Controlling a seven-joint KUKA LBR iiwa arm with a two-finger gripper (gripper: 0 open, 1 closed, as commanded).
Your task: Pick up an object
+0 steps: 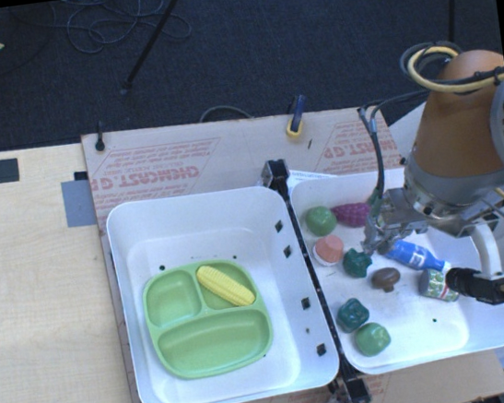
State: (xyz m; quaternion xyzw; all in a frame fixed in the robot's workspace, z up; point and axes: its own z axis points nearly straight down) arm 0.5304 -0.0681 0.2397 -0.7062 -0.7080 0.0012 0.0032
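Note:
The right bin (pixel 493 329) holds several small items. Among them are a green ball (pixel 320 221), a purple bunch of grapes (pixel 352 213), a pink round piece (pixel 330 250), a dark teal piece (pixel 357 263), a blue bottle (pixel 416 255), a brown piece (pixel 386 278), a small can (pixel 438 285), a teal piece (pixel 352 314) and a green piece (pixel 372 338). My gripper (pixel 380 236) hangs low over the middle of this bin, between the grapes and the blue bottle, right beside the dark teal piece. Nothing visibly hangs from it.
The left bin (pixel 144 225) carries a green divided plate (pixel 207 342) with a yellow corn cob (pixel 225 285) in its upper right compartment. A black clip (pixel 275 174) sits where the bins meet. The arm's orange band (pixel 463 110) and cables crowd the right side.

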